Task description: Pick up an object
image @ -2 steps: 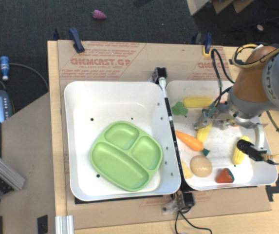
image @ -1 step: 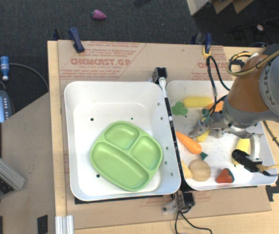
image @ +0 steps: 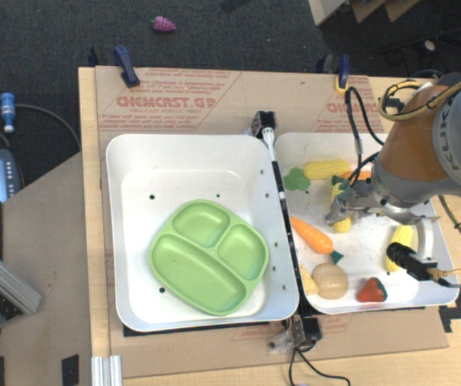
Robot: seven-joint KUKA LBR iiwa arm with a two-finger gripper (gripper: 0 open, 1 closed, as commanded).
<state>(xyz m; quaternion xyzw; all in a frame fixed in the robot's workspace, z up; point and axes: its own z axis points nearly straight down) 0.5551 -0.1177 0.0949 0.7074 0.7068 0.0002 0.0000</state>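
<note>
My arm [image: 427,139] reaches in from the right and bends down over the right bin [image: 447,294], its grey and orange bulk covering that bin's far right part. The left bin [image: 125,215] holds a green tray [image: 207,256] with three compartments, and I am well away from it.

My gripper [image: 344,210] is down low in the right bin, near its middle, pointing toward the divider between the bins. Whether it is wide or narrow I cannot tell from this angle, and I see nothing clearly between its tips. I judge the pick not yet done: nothing is lifted, and the grasp and the raise are both left.

The candidates lie around me. A corn cob [image: 327,169] sits just beyond the gripper, with a green piece [image: 297,179] beside it. A carrot [image: 312,235] lies near, toward the divider. Closer to the front rim are a beige ball [image: 329,281] and a red piece [image: 372,290]. A small yellow piece [image: 343,224] is just beside the gripper's tips, the likeliest target.
</note>
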